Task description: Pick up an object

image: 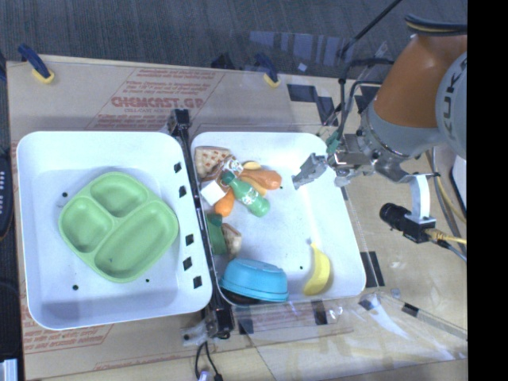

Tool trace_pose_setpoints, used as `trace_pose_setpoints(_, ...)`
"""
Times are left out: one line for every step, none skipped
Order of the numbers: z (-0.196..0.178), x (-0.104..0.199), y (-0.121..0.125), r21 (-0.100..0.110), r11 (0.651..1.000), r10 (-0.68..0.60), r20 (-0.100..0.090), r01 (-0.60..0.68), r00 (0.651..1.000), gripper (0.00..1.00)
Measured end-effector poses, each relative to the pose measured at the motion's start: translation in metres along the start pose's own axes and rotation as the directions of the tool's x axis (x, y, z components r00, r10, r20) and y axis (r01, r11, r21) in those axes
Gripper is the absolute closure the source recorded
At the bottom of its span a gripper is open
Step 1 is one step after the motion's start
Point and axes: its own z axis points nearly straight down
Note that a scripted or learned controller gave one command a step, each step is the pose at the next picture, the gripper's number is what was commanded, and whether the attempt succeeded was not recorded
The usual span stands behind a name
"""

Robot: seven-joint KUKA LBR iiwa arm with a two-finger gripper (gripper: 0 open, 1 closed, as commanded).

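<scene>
Gripper (308,171) hovers over right bin (337,213), upper right part, near rim; finger state cannot tell, too small and blurred. Nothing seen between fingers, so pick judged not yet done. Candidate objects all in right bin: green bottle (248,198), carrot (264,178), cracker (209,161) clustered upper left; blue bowl (254,280) and banana (318,270) along front wall. Bare floor mid-right below gripper gives descent room. Left bin (32,213) holds green divided plate (119,225).
</scene>
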Motion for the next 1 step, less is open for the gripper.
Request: trace_pose_setpoints(0.1824,-0.0456,-0.0344,-0.001,0.974,-0.228,-0.001,0.228,0.974,0.0)
